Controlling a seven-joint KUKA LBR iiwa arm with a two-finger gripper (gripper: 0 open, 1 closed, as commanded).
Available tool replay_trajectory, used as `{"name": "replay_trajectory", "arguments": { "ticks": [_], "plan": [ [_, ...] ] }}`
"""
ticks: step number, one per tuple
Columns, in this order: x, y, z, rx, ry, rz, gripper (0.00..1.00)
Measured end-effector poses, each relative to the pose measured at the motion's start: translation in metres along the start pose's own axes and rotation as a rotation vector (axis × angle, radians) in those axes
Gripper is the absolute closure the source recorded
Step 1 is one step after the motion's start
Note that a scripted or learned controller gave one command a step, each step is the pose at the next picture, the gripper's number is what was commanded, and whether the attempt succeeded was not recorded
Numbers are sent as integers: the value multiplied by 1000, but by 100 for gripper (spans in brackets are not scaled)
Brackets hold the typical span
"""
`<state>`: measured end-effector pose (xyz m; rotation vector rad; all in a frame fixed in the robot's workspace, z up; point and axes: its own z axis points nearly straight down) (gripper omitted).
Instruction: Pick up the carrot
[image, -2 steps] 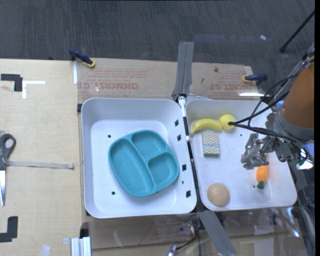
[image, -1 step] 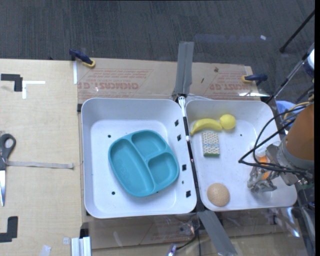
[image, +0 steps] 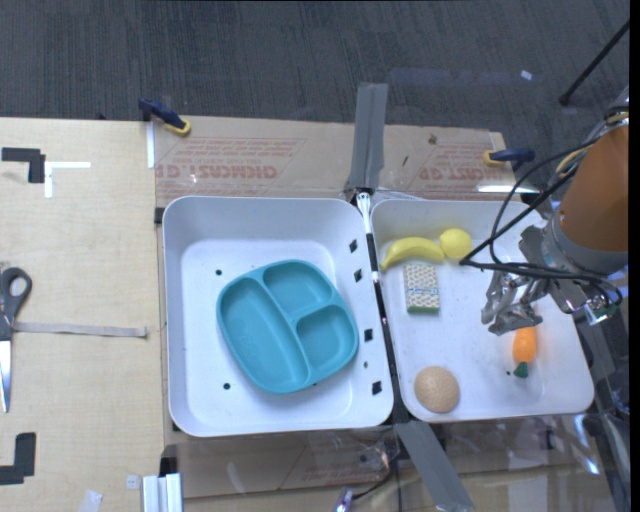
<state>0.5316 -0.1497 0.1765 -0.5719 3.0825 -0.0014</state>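
The bench (image: 80, 250) carries two white bins side by side. The left bin (image: 190, 230) holds one teal divided plate (image: 288, 325) with three compartments, lying tilted on the bin floor. The right bin (image: 470, 390) holds five small things, one of each kind. The grey arm (image: 590, 200) with its orange band reaches in from the right, and its gripper (image: 512, 310) hangs low over the right half of that bin, just above the carrot. Black cables (image: 520, 200) run from the arm across the bin's upper right. The banana (image: 412, 250) lies near the back wall, with a lemon (image: 455, 243) just beside its right end. A sponge (image: 422, 288) sits just in front of the banana. A tan round ball-like thing (image: 436, 389) rests near the front wall. The carrot (image: 524, 347), orange with a green tip toward the front, lies right of centre in the right bin, apart from the rest, with the gripper directly behind it. Nothing is seen between the fingers; whether they are spread or closed cannot be told

One pair of scissors (image: 12, 300) lies on the bench's left edge
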Motion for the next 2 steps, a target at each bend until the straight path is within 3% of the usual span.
{"name": "replay_trajectory", "arguments": {
  "ticks": [1, 2],
  "plan": [
    [42, -47, 1, 0, 0, -176, 100],
    [-3, -38, -55, -1, 0, -182, 100]
  ]
}}
